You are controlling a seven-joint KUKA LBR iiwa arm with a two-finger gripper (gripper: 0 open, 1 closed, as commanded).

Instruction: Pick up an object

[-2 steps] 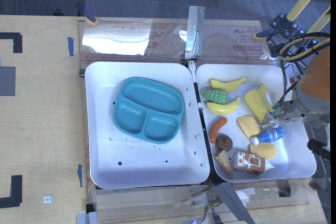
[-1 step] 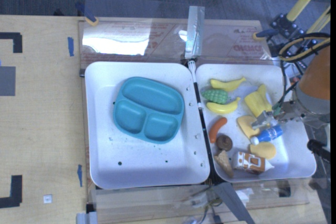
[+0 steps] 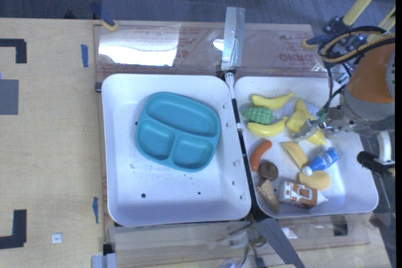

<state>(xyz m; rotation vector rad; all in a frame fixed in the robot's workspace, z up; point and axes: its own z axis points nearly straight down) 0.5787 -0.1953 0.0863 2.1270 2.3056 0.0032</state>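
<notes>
Your claw point(image 3: 312, 128) sits low in the right bin point(image 3: 367, 198); toy bananas point(image 3: 267, 128) lie leftward, crosswise. Claw state: cannot tell.

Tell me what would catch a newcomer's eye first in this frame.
Most striking is the big blue divided plate, lying alone in the left bin. Next comes the crowded right bin, a jumble of toy food including yellow bananas, a green corn cob and a small blue bottle. The gripper reaches in from the right, low among the yellow pieces near that bin's middle.
</notes>
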